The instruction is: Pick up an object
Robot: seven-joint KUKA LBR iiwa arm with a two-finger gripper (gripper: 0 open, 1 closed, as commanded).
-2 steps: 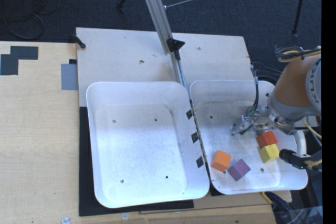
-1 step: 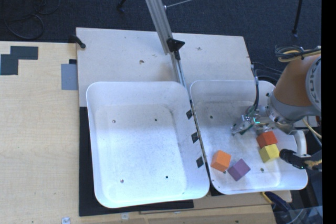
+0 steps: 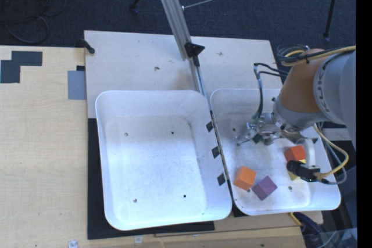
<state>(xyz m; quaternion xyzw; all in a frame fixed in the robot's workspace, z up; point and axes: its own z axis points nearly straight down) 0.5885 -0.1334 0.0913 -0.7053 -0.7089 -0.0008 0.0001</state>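
In the right bin (image 3: 325, 200), an orange cube (image 3: 244, 177) and a purple cube (image 3: 264, 187) lie side by side near the front wall. A red-orange block (image 3: 294, 154) sits further right, partly under the arm's cables. My gripper (image 3: 253, 134) hangs low over the middle of the right bin, behind the orange cube and left of the red-orange block. It touches none of the blocks and I see nothing held in it. The grey arm with its orange band (image 3: 302, 87) comes in from the right.
The left bin (image 3: 110, 125) stands beside the right one, and their walls meet at a divider with black clips (image 3: 214, 151). A slanted aluminium rail (image 3: 174, 14) rises behind the bins. Cables (image 3: 325, 168) hang along the right bin's right side.
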